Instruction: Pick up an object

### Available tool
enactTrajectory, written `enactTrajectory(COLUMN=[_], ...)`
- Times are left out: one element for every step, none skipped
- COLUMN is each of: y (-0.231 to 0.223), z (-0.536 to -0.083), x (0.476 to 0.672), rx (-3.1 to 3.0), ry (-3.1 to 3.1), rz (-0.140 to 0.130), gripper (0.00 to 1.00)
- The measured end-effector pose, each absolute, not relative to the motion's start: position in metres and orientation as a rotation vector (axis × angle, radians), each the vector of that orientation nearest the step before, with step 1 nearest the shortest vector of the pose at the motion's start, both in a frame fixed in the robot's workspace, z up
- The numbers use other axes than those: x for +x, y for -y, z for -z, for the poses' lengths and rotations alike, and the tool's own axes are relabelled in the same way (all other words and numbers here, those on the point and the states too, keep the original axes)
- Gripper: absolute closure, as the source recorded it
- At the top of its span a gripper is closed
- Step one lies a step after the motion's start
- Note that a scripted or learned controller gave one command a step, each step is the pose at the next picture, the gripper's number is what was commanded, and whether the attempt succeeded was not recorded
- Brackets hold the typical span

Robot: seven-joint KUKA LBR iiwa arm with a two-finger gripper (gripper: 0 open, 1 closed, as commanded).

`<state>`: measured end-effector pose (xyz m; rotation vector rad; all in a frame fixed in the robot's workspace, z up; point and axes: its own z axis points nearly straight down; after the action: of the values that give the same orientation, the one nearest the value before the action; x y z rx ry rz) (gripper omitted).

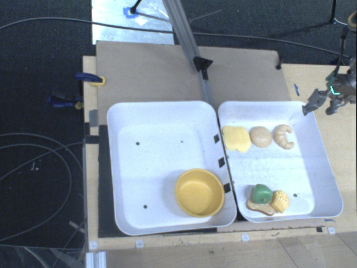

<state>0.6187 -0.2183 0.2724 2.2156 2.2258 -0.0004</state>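
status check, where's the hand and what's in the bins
Hand open, at right bin's far corner, holding nothing. Croissant nearest. Yellow bowl in left bin.

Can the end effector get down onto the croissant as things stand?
Probably yes. The end effector sits at the right bin's far corner, and the croissant lies just below it with nothing on top; the round bun lies beside it.

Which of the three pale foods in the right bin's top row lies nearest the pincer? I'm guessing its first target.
The croissant, curved and at the row's right end, lies nearest the pincer. The round bun and yellow piece sit further left.
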Motion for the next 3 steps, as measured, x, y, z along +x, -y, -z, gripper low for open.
enactTrajectory(y=[0.218,0.216,0.218], z=[-0.273,-0.228,-0.186], x=[0.619,0.629,0.633], rx=[2.214,2.211,2.213], ry=[-2.225,-2.229,-2.229], rz=[-0.001,0.000,0.001], gripper=[0.00,0.00,0.00])
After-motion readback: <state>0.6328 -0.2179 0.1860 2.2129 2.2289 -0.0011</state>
